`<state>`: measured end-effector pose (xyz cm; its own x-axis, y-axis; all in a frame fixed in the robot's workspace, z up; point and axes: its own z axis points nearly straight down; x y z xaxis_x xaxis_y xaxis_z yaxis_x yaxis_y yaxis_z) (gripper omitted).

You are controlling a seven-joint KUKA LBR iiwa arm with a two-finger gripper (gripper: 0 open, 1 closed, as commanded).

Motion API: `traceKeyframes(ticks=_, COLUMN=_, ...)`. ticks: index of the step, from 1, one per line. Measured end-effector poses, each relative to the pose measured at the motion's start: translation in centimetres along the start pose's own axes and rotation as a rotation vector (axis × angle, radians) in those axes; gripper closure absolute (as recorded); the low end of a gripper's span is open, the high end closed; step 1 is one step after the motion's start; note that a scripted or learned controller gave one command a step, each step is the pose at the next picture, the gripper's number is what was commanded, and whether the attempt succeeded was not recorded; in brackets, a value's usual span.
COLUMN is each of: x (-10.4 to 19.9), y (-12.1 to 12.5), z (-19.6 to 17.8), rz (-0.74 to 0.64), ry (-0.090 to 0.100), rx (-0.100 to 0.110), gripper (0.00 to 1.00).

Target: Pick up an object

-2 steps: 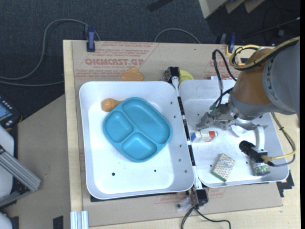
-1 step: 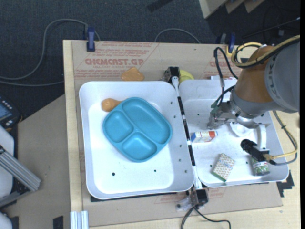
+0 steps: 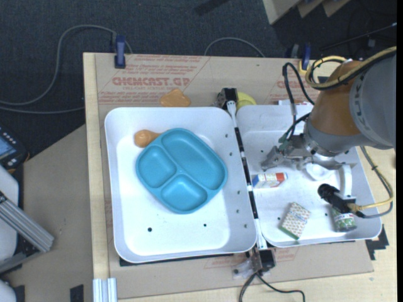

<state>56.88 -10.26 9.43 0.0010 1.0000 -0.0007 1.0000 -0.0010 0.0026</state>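
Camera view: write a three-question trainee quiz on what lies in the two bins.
1. True or false: the blue plate lies in the left bin.
2. Pick one: the tube lies A) on the plate, B) in the right bin, C) outside both bins.
3. Fill in: the plate has ___ compartments.
Key: 1 true; 2 B; 3 three.
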Motion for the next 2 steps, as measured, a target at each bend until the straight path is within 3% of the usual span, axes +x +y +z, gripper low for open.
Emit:
traceKeyframes(ticks=1, x=1.1, y=-2.2, z=1.0, rz=0.000, ry=0.003, rx=0.007, gripper=0.00)
traceKeyframes(ticks=2, x=1.0, y=-2.1, z=0.0, rz=0.000, ry=0.001, rx=0.003, gripper=1.00)
